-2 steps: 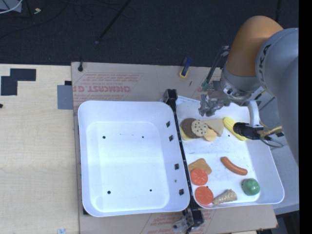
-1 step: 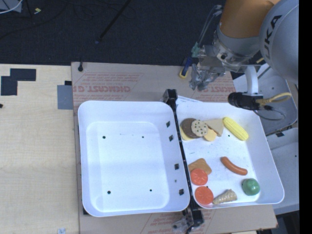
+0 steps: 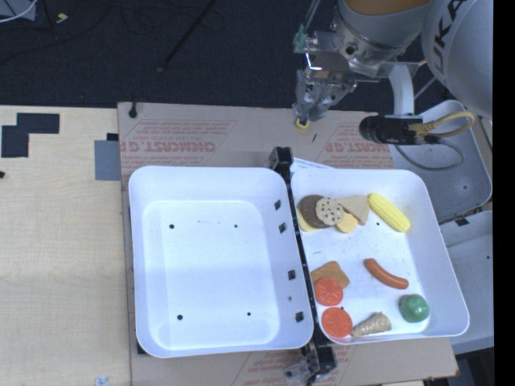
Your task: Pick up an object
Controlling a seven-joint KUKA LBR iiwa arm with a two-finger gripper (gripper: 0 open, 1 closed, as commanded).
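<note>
My gripper (image 3: 310, 107) hangs high behind the bins, above the cardboard sheet near the back edge of the right bin (image 3: 438, 240), with nothing visibly in it. In the right bin lie a corn cob (image 3: 389, 212), a chocolate-chip cookie (image 3: 327, 210) on a brown disc (image 3: 308, 211), a pale wedge (image 3: 355, 207), a sausage (image 3: 386, 273), a toast piece (image 3: 331, 273), two red tomato slices (image 3: 327, 293) (image 3: 336, 322), a cone (image 3: 370, 324) and a green ball (image 3: 414, 307).
The left bin (image 3: 153, 215) sits beside the right one, with a black hinge strip (image 3: 291, 248) between them. Both rest on a cardboard sheet (image 3: 201, 135). A black fitting with a yellow cable (image 3: 398, 127) sticks out right of the gripper.
</note>
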